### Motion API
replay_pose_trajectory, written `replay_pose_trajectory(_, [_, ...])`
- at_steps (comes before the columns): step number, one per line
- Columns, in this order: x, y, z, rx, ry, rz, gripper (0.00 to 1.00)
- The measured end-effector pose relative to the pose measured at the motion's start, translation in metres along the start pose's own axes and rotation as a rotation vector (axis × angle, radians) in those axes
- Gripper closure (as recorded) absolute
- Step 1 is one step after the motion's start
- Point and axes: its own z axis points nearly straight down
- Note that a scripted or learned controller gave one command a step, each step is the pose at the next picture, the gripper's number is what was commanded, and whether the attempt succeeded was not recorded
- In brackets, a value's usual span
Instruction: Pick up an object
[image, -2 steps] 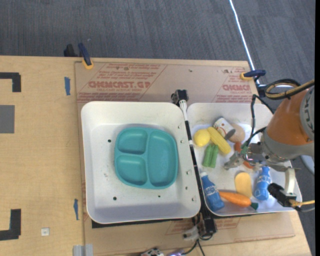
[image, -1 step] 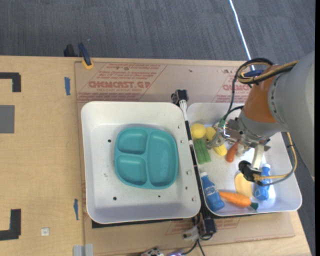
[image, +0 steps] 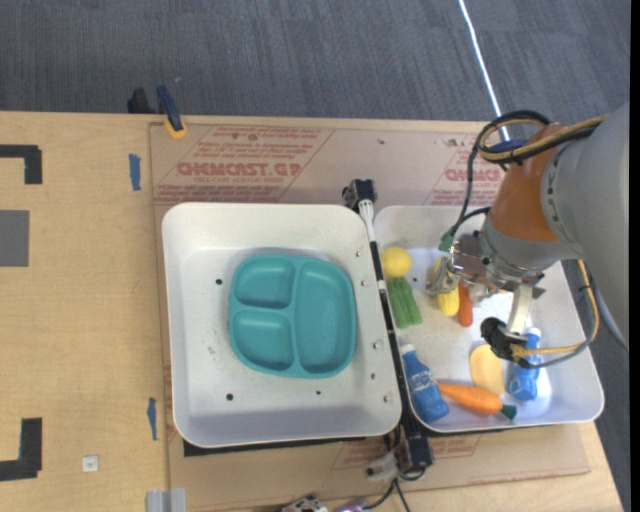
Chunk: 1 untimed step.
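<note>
My gripper hangs low over the upper middle of the right bin, under the orange wrist band. Directly beneath it lie a small yellow piece and a small orange piece; I cannot make out whether either is held. A yellow lemon lies to the gripper's left, with a green strip just below it. A blue bottle, a carrot, a pale yellow lump and a small blue item lie along the bin's near side.
The left bin holds a teal divided plate. A ridge where the two bins meet runs close to the gripper's left. A black cable loops off the wrist over the right bin.
</note>
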Motion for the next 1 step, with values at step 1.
replay_pose_trajectory(1, [0.0020,0.0290,-0.1222,0.003,0.000,0.004,1.00])
